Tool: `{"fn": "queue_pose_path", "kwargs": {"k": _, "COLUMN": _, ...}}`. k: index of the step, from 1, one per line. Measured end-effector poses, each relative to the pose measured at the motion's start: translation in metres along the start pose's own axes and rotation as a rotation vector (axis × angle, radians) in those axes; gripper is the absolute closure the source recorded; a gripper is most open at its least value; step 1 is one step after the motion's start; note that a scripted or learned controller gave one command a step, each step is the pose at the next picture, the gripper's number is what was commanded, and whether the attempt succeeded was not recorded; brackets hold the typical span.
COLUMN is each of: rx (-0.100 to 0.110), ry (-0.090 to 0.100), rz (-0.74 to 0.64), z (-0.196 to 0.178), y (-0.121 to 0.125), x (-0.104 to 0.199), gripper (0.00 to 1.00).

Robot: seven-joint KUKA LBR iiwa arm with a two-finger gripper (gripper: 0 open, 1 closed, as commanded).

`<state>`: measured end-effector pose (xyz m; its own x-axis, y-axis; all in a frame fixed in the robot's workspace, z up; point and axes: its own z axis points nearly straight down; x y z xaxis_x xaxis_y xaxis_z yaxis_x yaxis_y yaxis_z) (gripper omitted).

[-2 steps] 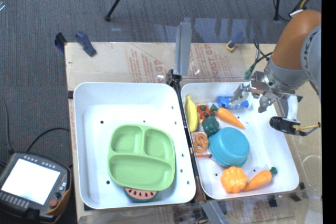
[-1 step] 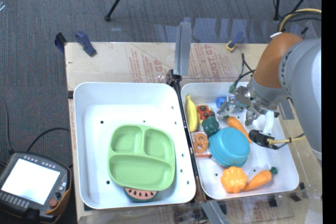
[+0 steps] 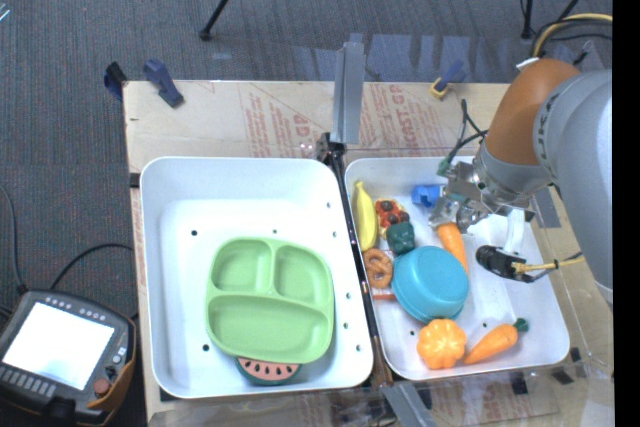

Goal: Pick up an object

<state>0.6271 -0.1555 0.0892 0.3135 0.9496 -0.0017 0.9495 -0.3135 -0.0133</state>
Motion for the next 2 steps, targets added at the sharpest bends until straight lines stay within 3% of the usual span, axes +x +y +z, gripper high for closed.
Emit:
{"fn": "queue_pose_path", "kwargs": {"k": 1, "rx": -0.004, "ry": 0.002, "rz": 0.096, "z": -0.017, "y": -0.035, "x": -0.008, "gripper": 1.00}}
{"fn": "queue_pose_path", "kwargs": {"k": 2, "rx": -0.012, "ry": 0.004, "rz": 0.227, "z": -0.108, "y": -0.017, "x": 0.036, "gripper": 1.00}}
